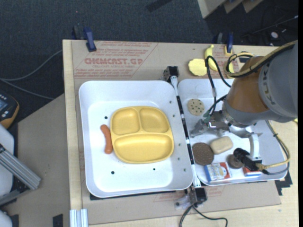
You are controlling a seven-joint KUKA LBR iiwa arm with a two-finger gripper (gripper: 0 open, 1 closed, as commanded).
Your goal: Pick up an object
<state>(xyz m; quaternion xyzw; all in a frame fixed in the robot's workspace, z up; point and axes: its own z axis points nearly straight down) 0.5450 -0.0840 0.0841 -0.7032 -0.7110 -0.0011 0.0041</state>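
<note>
The grey arm [277, 86] with its orange band rises closest to the lens and covers much of the right bin [279, 148]. Its gripper [203, 126] sits low over that bin's left half, near the wall shared with the other bin. Whether it is apart or together I cannot tell, and nothing can be seen held in it.

The loose objects lie around it in the right bin. Just below and right of the gripper is a pale beige lump [221, 144], rounded like a bread roll. Touching or nearly touching the lump's left side is a flat dark brown disc [202, 152] with a rough surface. Above the gripper lies a round tan cracker [194, 107] dotted with dark holes. Toward the near edge of the bin there is a small flat packet [218, 172], white with red and blue print. To its right lies a smaller dark brown round piece [234, 161].

The left bin [94, 169] holds a yellow divided plate [142, 141] with three compartments, lying flat near the middle. An orange sausage [107, 138] lies just beside the plate's left rim, lengthwise along it.

Beyond the right bin, on the bench [71, 141], a yellow lump [198, 67] rests near looping yellow and black cables [222, 63]. Blue clamps [89, 39] grip the bench's far edge.
</note>
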